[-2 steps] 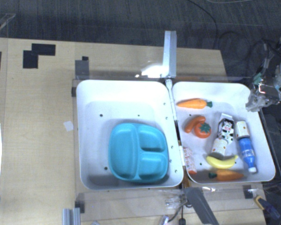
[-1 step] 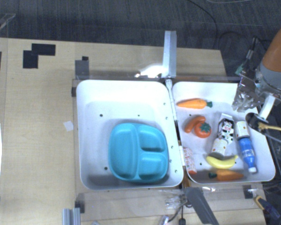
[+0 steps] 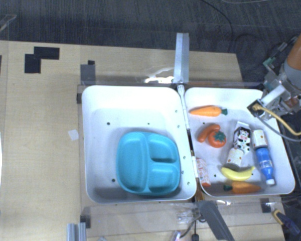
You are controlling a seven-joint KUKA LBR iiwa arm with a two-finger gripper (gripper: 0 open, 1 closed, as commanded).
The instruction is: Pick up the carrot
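- Carrot (image 3: 206, 111): a slim orange toy root with a small green tuft. It lies flat on the floor of the right bin (image 3: 276, 134), near the rim at about 11 o'clock. The tapered tip points to 9 o'clock and the green end to 3 o'clock. Nothing touches it.
- Red-orange round item (image 3: 212, 135): it has a green stalk and lies just beside the carrot, at 6 o'clock from it.
- White carton (image 3: 239, 144) and blue bottle (image 3: 263, 157): they lie side by side in the middle of the right bin.
- Banana (image 3: 237, 173): it lies at 6 o'clock from the carton, with an orange elongated item (image 3: 243, 187) beyond it by the near rim.
- Blue divided plate (image 3: 148, 162): it sits in the left bin (image 3: 105, 109).
- Gripper (image 3: 286, 99): it hangs over the right bin's 2 o'clock corner, well apart from the carrot at 3 o'clock from it. Its opening cannot be told, and no object is seen in its grasp.
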